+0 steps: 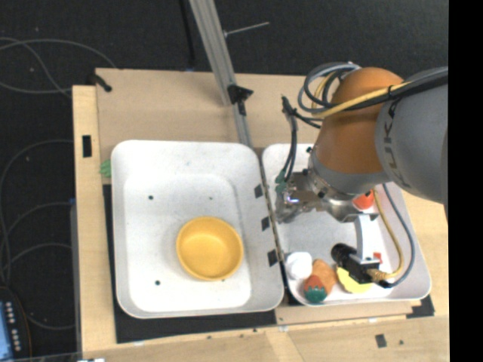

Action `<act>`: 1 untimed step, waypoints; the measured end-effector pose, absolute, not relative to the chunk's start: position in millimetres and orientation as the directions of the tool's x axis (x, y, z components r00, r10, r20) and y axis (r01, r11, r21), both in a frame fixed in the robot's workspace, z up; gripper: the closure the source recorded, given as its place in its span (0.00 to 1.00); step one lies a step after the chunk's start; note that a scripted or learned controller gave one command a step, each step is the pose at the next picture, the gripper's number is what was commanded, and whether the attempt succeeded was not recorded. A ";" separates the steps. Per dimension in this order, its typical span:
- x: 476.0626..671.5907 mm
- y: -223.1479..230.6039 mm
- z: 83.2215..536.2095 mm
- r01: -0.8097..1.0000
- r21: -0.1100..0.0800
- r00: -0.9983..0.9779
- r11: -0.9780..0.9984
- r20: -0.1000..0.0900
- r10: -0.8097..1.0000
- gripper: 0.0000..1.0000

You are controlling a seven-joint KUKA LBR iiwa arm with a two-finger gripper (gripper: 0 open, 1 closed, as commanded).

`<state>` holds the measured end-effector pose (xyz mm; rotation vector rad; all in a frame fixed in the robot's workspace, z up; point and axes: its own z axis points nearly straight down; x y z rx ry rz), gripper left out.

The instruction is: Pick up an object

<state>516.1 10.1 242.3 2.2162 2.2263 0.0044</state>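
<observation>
A: Where do we find the target?

B: The small white ball [299, 263] lies in the right-hand white bin [419, 277], just below our tool [289, 202].

A: Tool state?

B: We cannot tell.

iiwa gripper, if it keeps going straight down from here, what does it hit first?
Probably bare floor of the right bin near its left wall. The gripper sits above that strip; the white ball lies nearer the camera. Depth unclear.

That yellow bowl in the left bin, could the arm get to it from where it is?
Probably yes: the yellow bowl sits alone and uncovered in the left bin, while the arm hangs over the neighbouring bin.
</observation>
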 end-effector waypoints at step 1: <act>507.8 60.2 232.5 1.000 0.000 -0.007 0.007 0.001 1.000 1.00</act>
